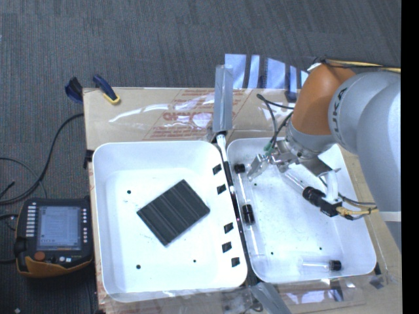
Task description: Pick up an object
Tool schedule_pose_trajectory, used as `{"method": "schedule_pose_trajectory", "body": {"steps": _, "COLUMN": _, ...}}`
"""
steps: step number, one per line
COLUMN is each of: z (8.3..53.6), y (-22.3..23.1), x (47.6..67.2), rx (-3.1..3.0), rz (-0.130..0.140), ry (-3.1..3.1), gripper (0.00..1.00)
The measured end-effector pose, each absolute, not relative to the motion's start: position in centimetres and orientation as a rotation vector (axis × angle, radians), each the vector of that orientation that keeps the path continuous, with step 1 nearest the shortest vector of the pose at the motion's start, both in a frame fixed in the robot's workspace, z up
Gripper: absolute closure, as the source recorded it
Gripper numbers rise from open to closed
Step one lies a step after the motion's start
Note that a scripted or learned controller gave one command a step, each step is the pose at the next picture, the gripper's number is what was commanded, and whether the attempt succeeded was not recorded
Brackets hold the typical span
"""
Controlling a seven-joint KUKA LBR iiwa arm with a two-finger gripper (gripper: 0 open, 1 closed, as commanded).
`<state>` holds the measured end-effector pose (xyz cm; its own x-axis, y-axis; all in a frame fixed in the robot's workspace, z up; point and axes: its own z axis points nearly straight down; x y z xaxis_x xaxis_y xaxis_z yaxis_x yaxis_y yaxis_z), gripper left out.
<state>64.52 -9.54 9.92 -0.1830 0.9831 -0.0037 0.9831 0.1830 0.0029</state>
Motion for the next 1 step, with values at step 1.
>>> {"method": "schedule_pose_trajectory", "body": {"steps": 1, "z": 10.89, "y": -9.6, "x": 64.56, "rx": 2.006, "rz": 0.001, "ry": 2.411, "gripper": 1.0}}
